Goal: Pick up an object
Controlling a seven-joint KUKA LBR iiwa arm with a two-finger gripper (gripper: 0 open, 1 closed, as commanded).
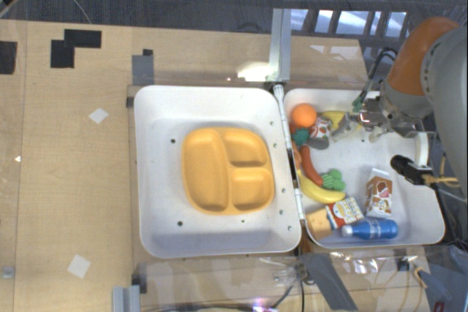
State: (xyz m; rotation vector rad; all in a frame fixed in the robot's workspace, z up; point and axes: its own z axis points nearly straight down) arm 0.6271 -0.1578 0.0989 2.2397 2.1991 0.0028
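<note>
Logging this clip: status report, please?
Pincer low in right bin, near orange. Nothing seen held. Toys crowd bin's left side.

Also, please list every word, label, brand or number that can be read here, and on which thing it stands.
None can be read.
Small carton: printed front, too blurred.
Red and white packet: print too small.
Blue bottle: label unreadable.
Yellow tray: no text seen.

Light wood-tone bench w/ two shallow white plastic bins side by side, touching along a metal divider. Left white bin and right white bin sit flat on it. Black rectangular patches at far-left, small pale square tags scattered nearby.
</note>
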